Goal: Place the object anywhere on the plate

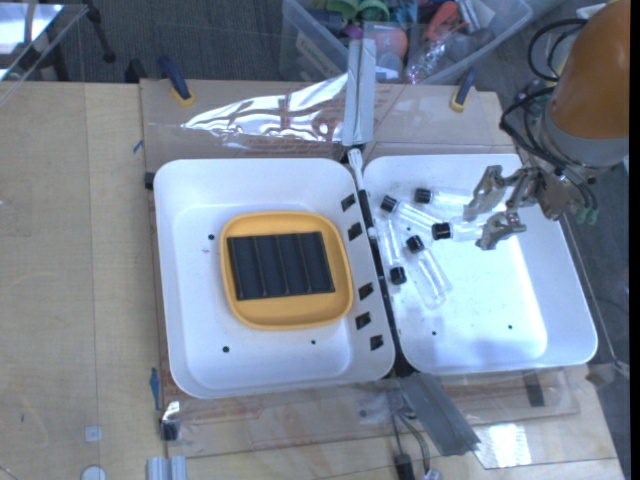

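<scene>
No text, label, brand, number or sign can be read anywhere in the view. The surfaces of the two white bins (565,268), the yellow plate (285,313) and the counter (70,268) carry no legible writing.

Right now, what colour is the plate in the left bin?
Yellow plate with a dark ribbed centre, camera view.

Bright, even overhead light fills the frame. Strong glare flares off the crinkled plastic sheet (275,118) at upper centre. Soft shadows pool along the white bins' (190,298) inner walls. Slightly soft focus throughout.
</scene>
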You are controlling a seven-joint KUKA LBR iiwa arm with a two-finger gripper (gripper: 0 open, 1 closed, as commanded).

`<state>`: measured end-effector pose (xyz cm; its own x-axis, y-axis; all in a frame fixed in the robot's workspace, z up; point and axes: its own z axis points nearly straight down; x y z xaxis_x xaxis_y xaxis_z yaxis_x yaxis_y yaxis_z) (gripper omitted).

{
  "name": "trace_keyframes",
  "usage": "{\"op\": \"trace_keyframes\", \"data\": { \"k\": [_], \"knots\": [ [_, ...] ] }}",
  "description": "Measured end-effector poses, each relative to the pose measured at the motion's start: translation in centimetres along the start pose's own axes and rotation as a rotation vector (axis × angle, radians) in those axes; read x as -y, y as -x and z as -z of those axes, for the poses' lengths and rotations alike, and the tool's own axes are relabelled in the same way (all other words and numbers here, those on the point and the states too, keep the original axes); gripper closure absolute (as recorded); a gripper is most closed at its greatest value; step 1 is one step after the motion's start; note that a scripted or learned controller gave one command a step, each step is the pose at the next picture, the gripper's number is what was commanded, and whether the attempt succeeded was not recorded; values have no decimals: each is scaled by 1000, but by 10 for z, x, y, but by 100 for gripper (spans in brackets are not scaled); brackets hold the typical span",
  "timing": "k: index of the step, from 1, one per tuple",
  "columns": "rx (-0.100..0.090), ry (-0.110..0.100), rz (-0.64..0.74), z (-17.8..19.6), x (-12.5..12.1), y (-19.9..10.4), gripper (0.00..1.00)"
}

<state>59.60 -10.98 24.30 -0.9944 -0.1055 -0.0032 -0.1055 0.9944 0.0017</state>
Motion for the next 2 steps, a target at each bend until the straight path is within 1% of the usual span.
{"op": "trace_keyframes", "data": {
  "k": [1,2],
  "knots": [
    [6,-2,276,25,0,-8,100],
    [0,1,475,21,-41,-17,100]
  ]
}}
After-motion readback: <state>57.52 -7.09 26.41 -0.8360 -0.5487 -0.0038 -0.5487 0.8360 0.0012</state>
